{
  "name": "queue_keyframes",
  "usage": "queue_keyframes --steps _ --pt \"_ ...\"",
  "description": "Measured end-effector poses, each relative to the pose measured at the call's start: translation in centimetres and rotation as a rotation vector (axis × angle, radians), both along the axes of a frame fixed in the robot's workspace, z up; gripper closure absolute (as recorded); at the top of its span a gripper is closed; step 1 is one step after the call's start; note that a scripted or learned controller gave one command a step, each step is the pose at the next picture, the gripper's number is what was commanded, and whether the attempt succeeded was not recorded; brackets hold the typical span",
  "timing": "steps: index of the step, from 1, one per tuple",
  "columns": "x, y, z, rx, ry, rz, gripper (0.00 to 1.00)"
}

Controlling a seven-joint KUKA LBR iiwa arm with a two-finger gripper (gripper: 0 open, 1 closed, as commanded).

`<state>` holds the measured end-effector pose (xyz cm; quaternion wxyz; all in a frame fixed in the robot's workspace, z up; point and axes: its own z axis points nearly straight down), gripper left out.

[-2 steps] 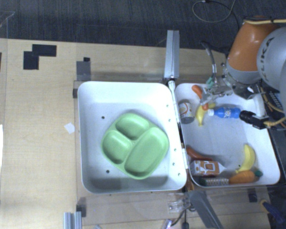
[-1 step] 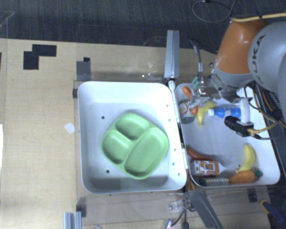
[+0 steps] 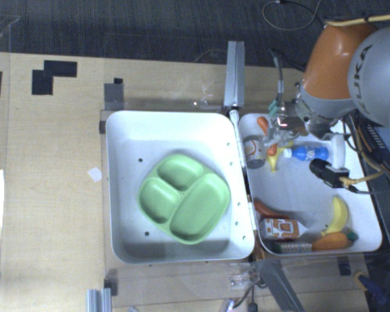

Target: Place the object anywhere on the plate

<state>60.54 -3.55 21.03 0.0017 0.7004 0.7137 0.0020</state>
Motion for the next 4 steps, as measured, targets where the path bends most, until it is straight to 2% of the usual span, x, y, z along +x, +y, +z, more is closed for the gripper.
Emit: queue_keyframes --steps 1,2,3,4 --pt "2.1 1.8 2.9 0.000 0.002 -0.210 1.00" --pt "-2.0 9.0 -2.7 0.001 0.005 -0.191 1.00" --pt "-6.0 14.6 -2.7 0.000 0.008 -0.194 1.00" --pt "-5.0 16.3 -4.5 0.001 0.004 -0.020 1.00"
